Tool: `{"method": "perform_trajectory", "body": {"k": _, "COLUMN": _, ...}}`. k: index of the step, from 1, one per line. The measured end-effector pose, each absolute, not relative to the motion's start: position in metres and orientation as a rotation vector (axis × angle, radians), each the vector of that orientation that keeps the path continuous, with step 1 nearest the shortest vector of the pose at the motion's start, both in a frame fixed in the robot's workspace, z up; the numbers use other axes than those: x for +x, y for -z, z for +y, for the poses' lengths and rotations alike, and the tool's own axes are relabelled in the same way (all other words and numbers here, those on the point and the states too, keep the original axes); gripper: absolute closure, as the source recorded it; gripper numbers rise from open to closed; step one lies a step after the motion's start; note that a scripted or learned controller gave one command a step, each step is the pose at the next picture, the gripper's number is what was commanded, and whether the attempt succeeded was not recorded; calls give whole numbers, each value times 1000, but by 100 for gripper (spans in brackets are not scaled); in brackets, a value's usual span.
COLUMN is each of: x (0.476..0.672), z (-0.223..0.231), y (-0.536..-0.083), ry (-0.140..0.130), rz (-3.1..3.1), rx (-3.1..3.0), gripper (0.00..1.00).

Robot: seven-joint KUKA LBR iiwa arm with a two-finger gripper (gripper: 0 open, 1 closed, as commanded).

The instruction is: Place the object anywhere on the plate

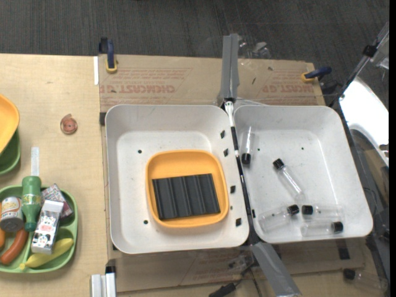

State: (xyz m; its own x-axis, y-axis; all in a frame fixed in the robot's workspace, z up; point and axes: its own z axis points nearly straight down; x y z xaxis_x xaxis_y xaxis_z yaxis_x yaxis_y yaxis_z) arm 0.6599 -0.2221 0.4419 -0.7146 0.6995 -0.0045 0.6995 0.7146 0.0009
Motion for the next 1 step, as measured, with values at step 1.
{"method": "perform_trajectory", "body": {"k": 1, "x": 615, "z": -214, "y": -258, "ry": 0, "rz": 3004, "rx": 912, "gripper": 100}}
